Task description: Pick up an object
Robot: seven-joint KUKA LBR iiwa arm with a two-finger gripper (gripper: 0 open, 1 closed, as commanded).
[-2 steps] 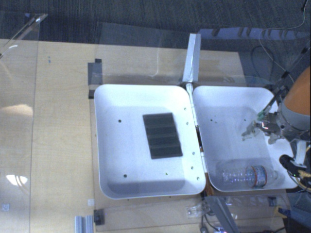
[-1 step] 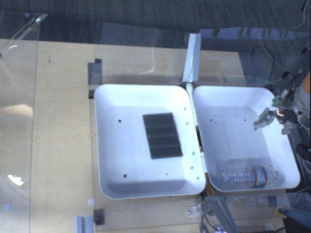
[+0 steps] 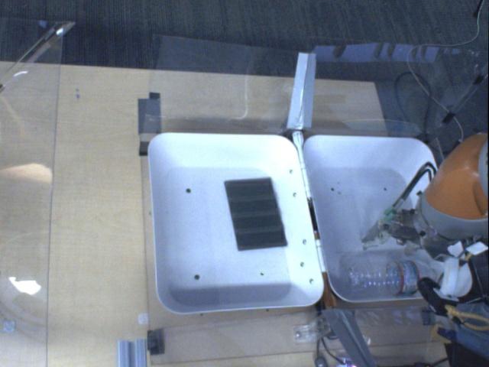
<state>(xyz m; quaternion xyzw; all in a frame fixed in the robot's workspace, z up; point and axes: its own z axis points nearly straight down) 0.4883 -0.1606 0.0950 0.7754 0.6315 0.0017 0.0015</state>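
The arm (image 3: 457, 197) is showing a rounded orange band with a grey section under it. A black cable (image 3: 419, 180) is curving off its left side, and white fittings (image 3: 457, 275) with yellow-tinged wiring are sitting lower down by the wrist.

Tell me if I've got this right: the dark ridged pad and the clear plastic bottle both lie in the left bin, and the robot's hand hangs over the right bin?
Not quite. The camera view shows the clear plastic bottle lying in the right bin, near its front edge. The dark ridged pad does lie in the left bin, and the hand is over the right bin.
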